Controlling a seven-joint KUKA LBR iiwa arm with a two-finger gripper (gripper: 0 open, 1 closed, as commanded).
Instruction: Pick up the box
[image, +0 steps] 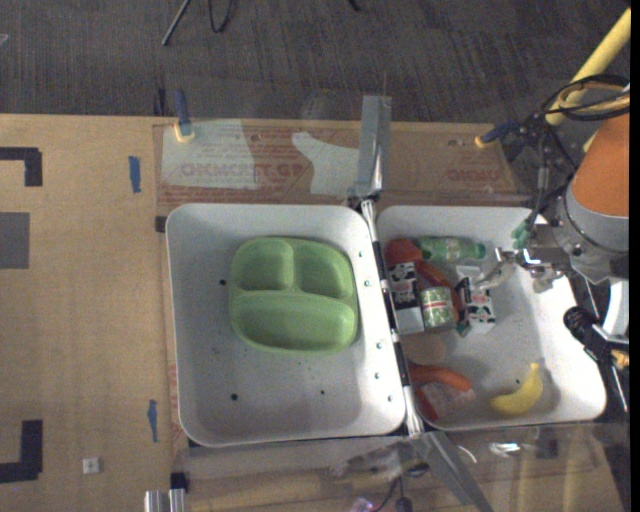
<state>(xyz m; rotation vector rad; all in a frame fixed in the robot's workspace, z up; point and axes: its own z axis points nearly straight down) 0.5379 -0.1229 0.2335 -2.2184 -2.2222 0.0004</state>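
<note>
The box (404, 298) sits in the right bin (560, 395), hard against the divider w/ the left bin (200, 400). It's a small carton, dark/red print on top, paler end toward the front. A green-labelled can (437, 306) lies touching its right side; a red item (404, 250) and a clear green bottle (452, 248) crowd its far end, and a pale round thing (428, 348) sits just in front of it.

The hand (478, 303) is low in the same bin, just right of the can, arm coming in from the right. Can't tell whether its fingers are wide or narrow; it's blurred into clutter there. Nothing visibly held.

Judgement: approach phase, grasp not made. To do it well:
- shift hand left, over the can, centre on the box, not the can.
- Divider wall blocks one long side, can blocks the other, so closing across the width prob. jams. Better to turn the wrist and pinch the box end to end, or nudge the can away first.
- come straight down, go low enough to get pads on the side faces, not just the top edge.
- lift vertical, slow; watch the can doesn't ride up w/ it.

The banana (519, 394) and an orange-red piece (440, 378) at the front are well apart from it, no issue. The green tray (294, 295) in the left bin is irrelevant.
</note>
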